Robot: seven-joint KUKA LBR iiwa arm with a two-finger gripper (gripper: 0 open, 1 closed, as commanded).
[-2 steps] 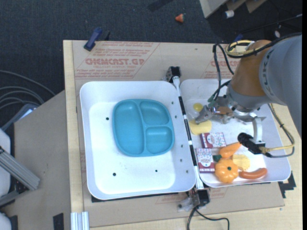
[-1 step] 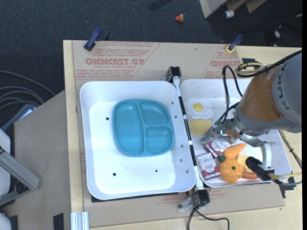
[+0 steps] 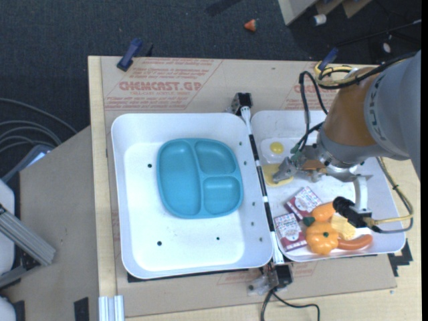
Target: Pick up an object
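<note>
Yellow toy [image 3: 275, 148] in the right bin [image 3: 391, 196] lies beside the lowered gripper [image 3: 287, 170], whose grip I cannot tell; reaching seems underway, closing and lifting next.

A single fixed camera looked down on the tabletop [image 3: 200, 79] from above, at a slant rather than straight overhead — the far edge sat toward the top of the frame, with dark floor [image 3: 100, 12] beyond it. It stood far enough back to take in both white bins (the left bin [image 3: 134, 246] whole, the right bin [image 3: 381, 246] partly covered) side by side. The arm [image 3: 374, 112] entered from the frame's right edge.
</note>
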